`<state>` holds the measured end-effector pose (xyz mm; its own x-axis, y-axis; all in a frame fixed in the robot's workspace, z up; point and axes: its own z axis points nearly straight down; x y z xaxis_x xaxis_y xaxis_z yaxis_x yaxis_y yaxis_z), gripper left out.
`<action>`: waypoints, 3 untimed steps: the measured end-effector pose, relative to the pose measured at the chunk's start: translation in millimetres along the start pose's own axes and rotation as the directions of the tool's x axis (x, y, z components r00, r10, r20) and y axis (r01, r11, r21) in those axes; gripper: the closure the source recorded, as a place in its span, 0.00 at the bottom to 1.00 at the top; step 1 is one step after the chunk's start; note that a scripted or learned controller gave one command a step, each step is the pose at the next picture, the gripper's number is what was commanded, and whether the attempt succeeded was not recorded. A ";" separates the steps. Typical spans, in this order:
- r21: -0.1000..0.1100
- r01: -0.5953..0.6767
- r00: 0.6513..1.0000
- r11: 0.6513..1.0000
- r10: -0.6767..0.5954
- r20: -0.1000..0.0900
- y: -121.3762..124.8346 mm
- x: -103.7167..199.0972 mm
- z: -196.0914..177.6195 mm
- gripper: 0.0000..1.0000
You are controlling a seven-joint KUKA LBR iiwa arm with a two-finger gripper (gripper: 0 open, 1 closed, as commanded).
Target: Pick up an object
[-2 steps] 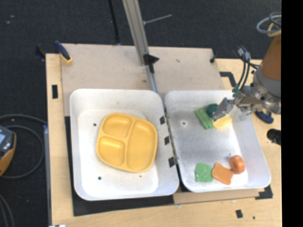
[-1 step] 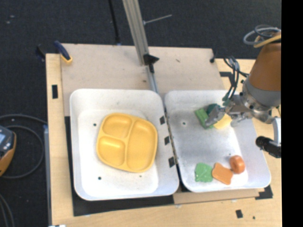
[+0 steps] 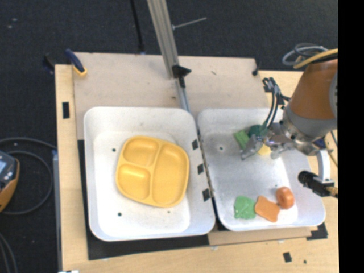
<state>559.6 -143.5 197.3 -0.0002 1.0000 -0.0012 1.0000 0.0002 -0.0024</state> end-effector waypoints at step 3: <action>-0.009 0.002 1.000 1.000 -0.002 0.001 -5.1 -10.9 -4.4 1.00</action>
<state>554.5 -154.4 201.7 -0.0018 1.0000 -0.0024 1.0000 0.0018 0.0063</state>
